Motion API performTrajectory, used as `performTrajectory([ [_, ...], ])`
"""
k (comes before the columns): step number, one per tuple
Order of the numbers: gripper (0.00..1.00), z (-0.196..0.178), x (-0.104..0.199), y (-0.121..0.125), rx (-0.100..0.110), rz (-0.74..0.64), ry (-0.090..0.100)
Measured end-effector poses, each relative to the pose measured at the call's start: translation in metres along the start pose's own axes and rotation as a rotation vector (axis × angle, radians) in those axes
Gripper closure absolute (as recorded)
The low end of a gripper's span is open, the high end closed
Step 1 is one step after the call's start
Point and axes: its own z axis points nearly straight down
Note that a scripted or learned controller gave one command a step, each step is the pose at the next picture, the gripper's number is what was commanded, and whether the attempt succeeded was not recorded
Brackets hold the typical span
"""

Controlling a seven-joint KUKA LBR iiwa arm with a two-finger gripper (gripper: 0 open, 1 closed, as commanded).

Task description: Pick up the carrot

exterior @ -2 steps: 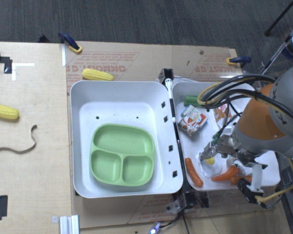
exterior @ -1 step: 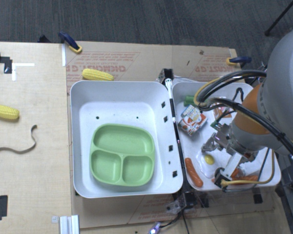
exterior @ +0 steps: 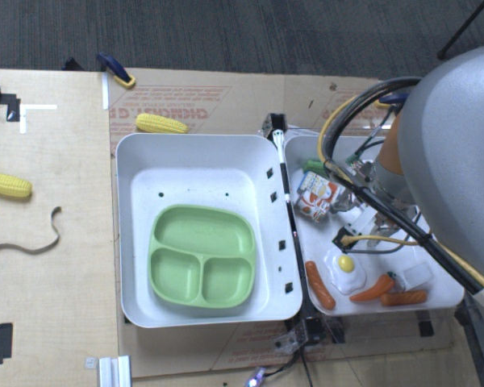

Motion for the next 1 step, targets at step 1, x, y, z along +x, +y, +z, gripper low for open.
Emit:
performTrajectory([
  [1,0.00,0.0007,-0.0582,-0.0532,0.002,-0.151,0.001],
])
